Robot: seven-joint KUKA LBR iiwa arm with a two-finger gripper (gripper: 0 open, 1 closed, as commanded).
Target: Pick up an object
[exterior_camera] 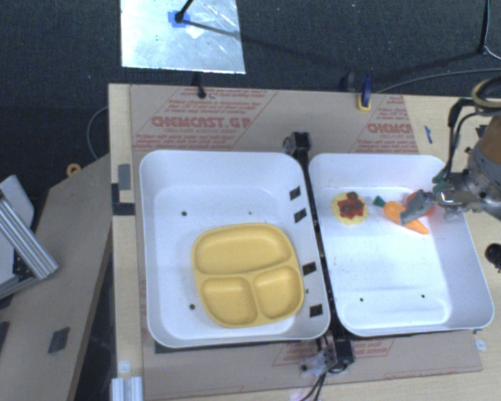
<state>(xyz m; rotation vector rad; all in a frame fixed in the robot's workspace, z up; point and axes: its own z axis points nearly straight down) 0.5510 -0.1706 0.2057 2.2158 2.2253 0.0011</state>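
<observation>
Over at the right-hand edge of the right bin (459, 307), the arm (497, 153) reaches in and its claw (426, 205) sits low by the bin's far right corner, right on top of a toy carrot (398, 214). The carrot's orange body lies on the bin floor, tilted, with a bit of green showing at its left end; the claw's dark tips overlap its right end, but from where I stand I cannot tell whether the claw is open, closed, or actually gripping it. Just left of the carrot, near the bin's far edge, lies a small round yellow toy with a red top (351, 208), apart from the claw. The left bin (163, 224) touches the right one along the middle, where black clips run down the seam. A yellow divided plate (246, 272) with three compartments rests on its floor toward the near right corner. Both bins sit on a brown printed board (200, 119) covering the tabletop (71, 249).
</observation>
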